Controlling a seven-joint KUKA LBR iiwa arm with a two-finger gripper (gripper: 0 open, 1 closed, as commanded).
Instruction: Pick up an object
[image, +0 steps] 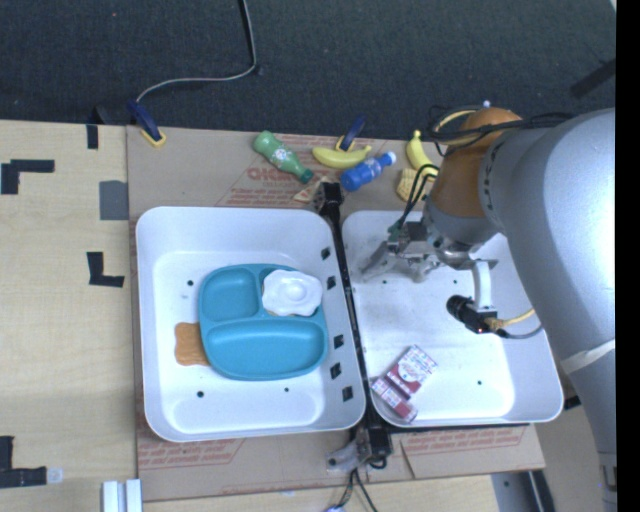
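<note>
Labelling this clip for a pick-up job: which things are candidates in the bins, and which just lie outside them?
In the bins:
blue plate
fried egg
toast
red packet
gripper

Lying behind the bins:
green bottle
bananas
blue bottle

Both white bins (160, 300) look like smooth plastic with a soft sheen. The blue divided tray (262, 350) is matt plastic. The small packet (405, 380) at lower right has a glossy printed wrapper. The tabletop (60, 300) is pale, matt wood, and the arm (560, 230) is satin grey metal.
</note>
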